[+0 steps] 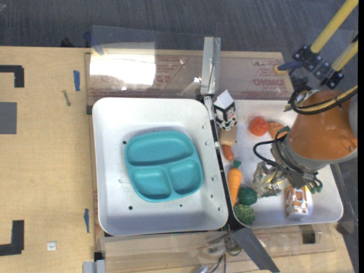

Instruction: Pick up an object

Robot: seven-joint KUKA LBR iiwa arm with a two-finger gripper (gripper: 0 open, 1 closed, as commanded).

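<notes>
My gripper (268, 182) is low in the right bin (333, 209), under the orange band (321, 131) of the arm. It hangs just right of an orange carrot (234, 182) and a green broccoli piece (247, 196). A second green piece (244, 212) lies at the bin's front left. An orange and white carton (297, 201) rests to the gripper's right. Farther back are a red tomato (259, 125) and a black and white milk carton (225, 109). The arm hides whatever lies directly under the gripper.
The left bin (108, 152) holds a teal divided plate (164, 165). A metal divider post (209, 67) rises between the bins at the back. A small orange piece (227, 151) lies against the right bin's left wall. Yellow-sleeved cables (335, 19) run off at the upper right.
</notes>
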